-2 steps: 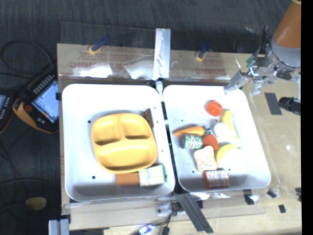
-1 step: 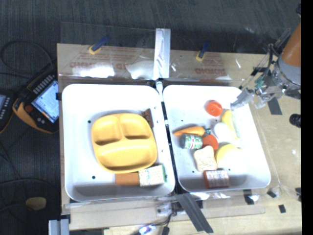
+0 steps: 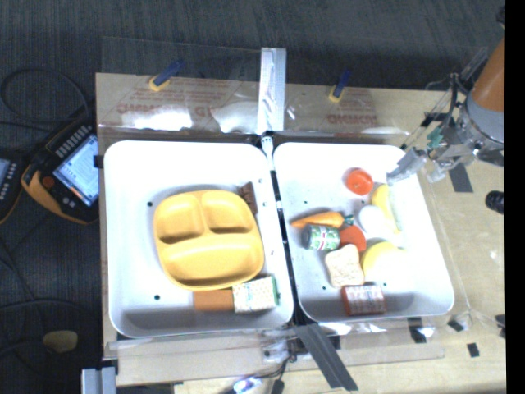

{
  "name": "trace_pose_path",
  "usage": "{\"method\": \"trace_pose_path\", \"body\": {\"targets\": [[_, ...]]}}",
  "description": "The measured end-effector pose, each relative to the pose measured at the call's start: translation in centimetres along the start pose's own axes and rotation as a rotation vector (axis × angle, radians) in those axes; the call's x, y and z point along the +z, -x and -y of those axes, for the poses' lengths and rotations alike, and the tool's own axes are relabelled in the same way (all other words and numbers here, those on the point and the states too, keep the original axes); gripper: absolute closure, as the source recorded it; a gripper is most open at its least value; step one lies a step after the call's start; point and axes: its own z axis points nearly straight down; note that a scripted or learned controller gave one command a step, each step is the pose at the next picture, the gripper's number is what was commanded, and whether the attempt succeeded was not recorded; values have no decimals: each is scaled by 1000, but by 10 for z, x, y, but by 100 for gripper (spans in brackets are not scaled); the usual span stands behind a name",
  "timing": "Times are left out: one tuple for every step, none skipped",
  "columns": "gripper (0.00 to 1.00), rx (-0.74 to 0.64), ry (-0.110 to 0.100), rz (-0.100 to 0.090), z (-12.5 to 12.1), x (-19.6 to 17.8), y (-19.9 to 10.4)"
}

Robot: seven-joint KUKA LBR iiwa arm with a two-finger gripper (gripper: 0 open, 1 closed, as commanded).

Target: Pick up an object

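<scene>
The right bin (image 3: 426, 245) holds a heap of toy food. In it are a red tomato (image 3: 358, 180), a yellow banana (image 3: 382, 197), an orange carrot (image 3: 318, 219), a green can (image 3: 321, 237), a white egg (image 3: 373, 218), a slice of bread (image 3: 344, 265), a yellow lemon (image 3: 380, 256) and a reddish-brown can (image 3: 362, 300). My gripper (image 3: 404, 169) hangs over the bin's upper right corner, just right of the tomato and above the banana. Nothing is visibly in it. The arm's orange band (image 3: 496, 80) is at the right edge.
The left bin (image 3: 123, 220) carries a yellow divided plate (image 3: 209, 236), a brown block (image 3: 213, 300), a pale box (image 3: 253, 295) and a small dark piece (image 3: 247, 194). A teach pendant (image 3: 70, 171) lies left of the bench. Clamps and plastic sheeting line the back edge.
</scene>
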Motion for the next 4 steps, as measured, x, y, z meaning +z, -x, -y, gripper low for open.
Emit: {"method": "trace_pose_path", "body": {"targets": [[0, -31, 0, -2, 25, 91, -13], [0, 9, 6, -8, 6, 146, -7], [100, 8, 7, -7, 6, 137, -7], [100, -79, -1, -2, 29, 97, -26]]}}
